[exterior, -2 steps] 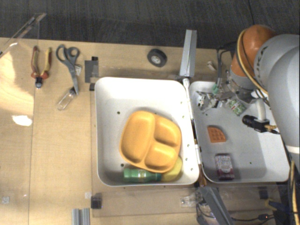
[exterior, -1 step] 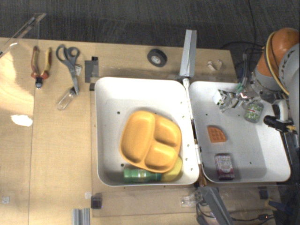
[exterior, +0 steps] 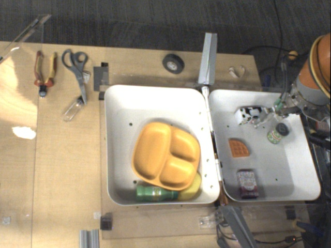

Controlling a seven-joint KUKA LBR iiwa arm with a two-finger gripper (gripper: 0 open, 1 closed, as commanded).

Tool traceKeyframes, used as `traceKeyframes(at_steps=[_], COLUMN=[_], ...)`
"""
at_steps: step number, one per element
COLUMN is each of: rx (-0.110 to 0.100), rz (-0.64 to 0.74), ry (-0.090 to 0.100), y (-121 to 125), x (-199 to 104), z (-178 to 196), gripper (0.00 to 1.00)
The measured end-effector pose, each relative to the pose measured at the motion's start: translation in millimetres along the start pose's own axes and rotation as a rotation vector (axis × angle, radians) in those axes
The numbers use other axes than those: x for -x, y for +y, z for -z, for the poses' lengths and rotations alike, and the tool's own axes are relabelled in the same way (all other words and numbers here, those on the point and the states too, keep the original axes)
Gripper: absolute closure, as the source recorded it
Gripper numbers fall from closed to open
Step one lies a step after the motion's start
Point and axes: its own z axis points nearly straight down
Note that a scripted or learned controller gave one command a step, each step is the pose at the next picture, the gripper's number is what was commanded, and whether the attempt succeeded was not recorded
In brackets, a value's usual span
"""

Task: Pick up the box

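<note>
Two bins side by side, you say. What in them is hard to make out?

"In the left bin (exterior: 116, 138) a yellow divided tray (exterior: 166, 155) lies tilted over other things. A green bottle (exterior: 155, 192) shows under its lower edge, on its side, and a yellow-green object (exterior: 194, 187) looks out at the tray's corner. I cannot tell what that one is. The rest of both is hidden by the tray."

And in the right bin?

"The box (exterior: 247, 184) is there, small and dark with a purple tint, near the front wall of the right bin (exterior: 305, 190). Its print is too blurred to read. An orange flat piece (exterior: 239, 149) lies behind it, apart from it. A small green and white bottle (exterior: 276, 134) lies nearer to my wrist."

How is your arm placed?

"My arm (exterior: 318, 71) comes in from the right and the picture's edge cuts it, so I see mainly the orange band and the grey wrist. My gripper (exterior: 256, 117) reaches left over the back part of the right bin, well apart from the box. It is a dark and white tangle against the white floor. I cannot tell how far it is open, and I see nothing held in it."
</note>
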Motion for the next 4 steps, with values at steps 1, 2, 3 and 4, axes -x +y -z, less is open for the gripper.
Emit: traceKeyframes(at_steps=[1,2,3,4], rx=[0.000,-0.003,-0.002,0.005], rz=[0.112,0.043,0.004,-0.087], ry=[0.001,0.003,0.003,0.001], y=[-37.7,-91.7,-94.7,-91.8], x=[-86.6,-110.2,-131.6,-134.1], z=[1.3,-17.6,-50.5,-56.0], gripper=[0.00,0.00,0.00,0.00])
